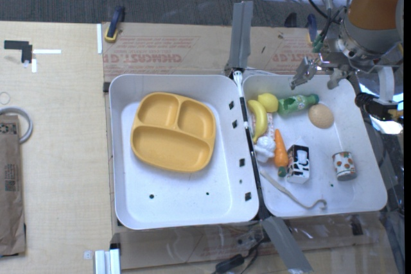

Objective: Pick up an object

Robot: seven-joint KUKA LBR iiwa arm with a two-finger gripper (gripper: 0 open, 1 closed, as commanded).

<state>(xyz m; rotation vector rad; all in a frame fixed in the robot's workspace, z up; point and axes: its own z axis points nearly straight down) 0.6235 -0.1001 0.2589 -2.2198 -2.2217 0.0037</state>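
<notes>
camera view | gripper (319,72) hovers over right bin (366,199) back edge, jaws apart, nothing between them | nearest candidate green bottle (297,103) lies flat just below-left, long axis roughly left-right, cap end rightward (judged) beside egg (321,116) | loose items crowd bin's left side; yellow plate (173,131) in left bin (128,202)

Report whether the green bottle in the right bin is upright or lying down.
Lying down: the green bottle rests on its side on the right bin floor, beside the lemon.
</notes>
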